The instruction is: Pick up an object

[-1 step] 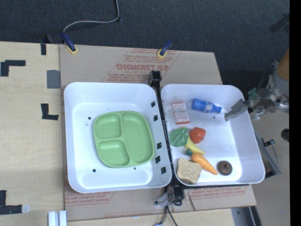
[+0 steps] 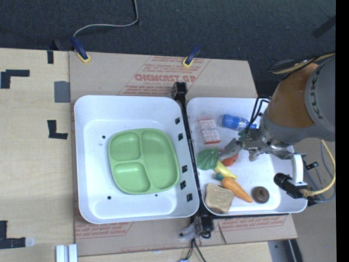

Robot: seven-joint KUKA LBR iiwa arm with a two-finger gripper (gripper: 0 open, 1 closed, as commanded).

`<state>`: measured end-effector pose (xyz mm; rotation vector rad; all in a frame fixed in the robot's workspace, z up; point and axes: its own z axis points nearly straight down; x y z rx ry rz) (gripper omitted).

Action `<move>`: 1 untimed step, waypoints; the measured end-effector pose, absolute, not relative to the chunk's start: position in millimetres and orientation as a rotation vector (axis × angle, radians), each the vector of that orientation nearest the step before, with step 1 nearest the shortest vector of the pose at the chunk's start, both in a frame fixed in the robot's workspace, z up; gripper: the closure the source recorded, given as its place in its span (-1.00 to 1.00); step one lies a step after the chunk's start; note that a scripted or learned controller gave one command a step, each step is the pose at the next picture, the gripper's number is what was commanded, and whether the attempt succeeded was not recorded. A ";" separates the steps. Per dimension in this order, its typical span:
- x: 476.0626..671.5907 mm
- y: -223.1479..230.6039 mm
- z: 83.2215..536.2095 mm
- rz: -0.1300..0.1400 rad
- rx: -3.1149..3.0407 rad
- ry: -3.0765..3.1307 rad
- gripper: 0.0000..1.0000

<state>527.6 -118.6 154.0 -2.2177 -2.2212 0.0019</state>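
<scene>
My gripper (image 2: 241, 150) hangs over the middle of the right bin (image 2: 272, 171), open, with nothing between its fingers. Just below its left finger lies a small red piece (image 2: 230, 160). Close by are a green leafy toy (image 2: 206, 159), a yellow piece (image 2: 224, 172), an orange carrot (image 2: 236, 188), a tan bread slice (image 2: 219, 198) and a brown round piece (image 2: 260, 194). A blue bottle (image 2: 234, 121) and a red-and-white packet (image 2: 208, 131) lie at the far side of the bin.
The left bin (image 2: 90, 146) holds a green divided plate (image 2: 143, 160). A black divider (image 2: 185, 146) runs between the bins. The arm's grey and orange body (image 2: 297, 105) covers the right bin's far right corner.
</scene>
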 end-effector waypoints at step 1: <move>571.9 -116.2 86.8 -0.006 -2.224 -2.227 -1.00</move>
